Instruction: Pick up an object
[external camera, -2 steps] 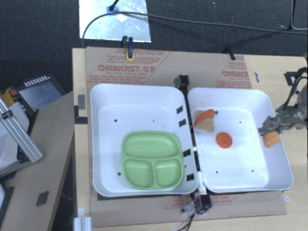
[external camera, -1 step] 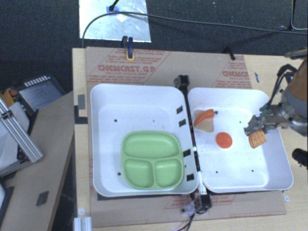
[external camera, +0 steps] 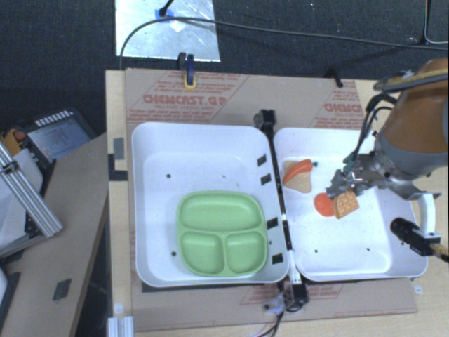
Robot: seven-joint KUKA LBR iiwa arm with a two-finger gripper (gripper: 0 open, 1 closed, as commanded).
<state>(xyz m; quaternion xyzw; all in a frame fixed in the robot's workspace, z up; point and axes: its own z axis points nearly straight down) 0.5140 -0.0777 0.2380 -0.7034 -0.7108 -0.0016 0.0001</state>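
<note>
Although the gripper (external camera: 342, 185) is lowered into the right-hand bin (external camera: 365, 258), no object can be said to be secured. Directly beneath and just beside its tip a waffle-patterned toy (external camera: 346, 204) is seen, touching or overlapping a red round piece (external camera: 323, 205) on the side away from the arm. Whether the tip is pressed on the waffle toy, closed around it or merely hovering over it cannot be told, since the metal parts there are too small and cluttered to be read. Further from the arm, near but apart from the tip, an orange and tan piece (external camera: 298, 175) is left on the bin floor. Well beyond that, across the divider, a green sectioned plate (external camera: 221, 232) is seen in the left-hand bin (external camera: 158, 188). The approach is judged complete; a confirmed grasp and a lift are judged still to be done.
</note>
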